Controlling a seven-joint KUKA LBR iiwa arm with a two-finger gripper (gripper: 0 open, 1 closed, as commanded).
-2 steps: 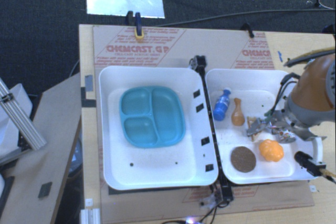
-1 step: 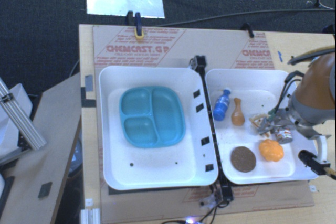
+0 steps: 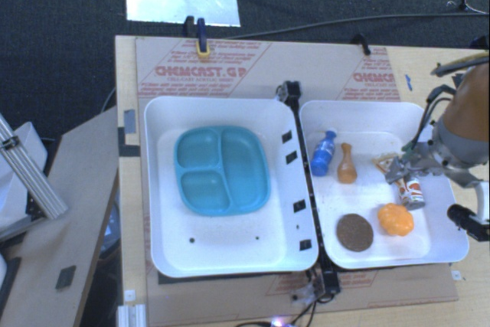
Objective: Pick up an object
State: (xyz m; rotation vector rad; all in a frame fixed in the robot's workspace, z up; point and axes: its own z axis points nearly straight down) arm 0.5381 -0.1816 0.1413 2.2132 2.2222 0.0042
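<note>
Arm [image 3: 467, 115]: reaches in from the right, low over the right bin [image 3: 383, 115].
End effector [image 3: 398, 168]: down among the things by the bin's right side; whether it is spread or pressed together, I cannot tell.
Can [image 3: 412, 193]: red and white, lying just beside the end effector.
Orange fruit [image 3: 396, 219]: just below the can.
Brown disc [image 3: 355, 232]: left of the fruit.
Blue bottle [image 3: 323, 153]: near the bin's left wall, tan bottle [image 3: 347, 164] beside it.
Left bin [image 3: 164, 165]: holds a blue divided plate [image 3: 222, 170].
Tabletop [image 3: 130, 80]: carries both bins.
</note>
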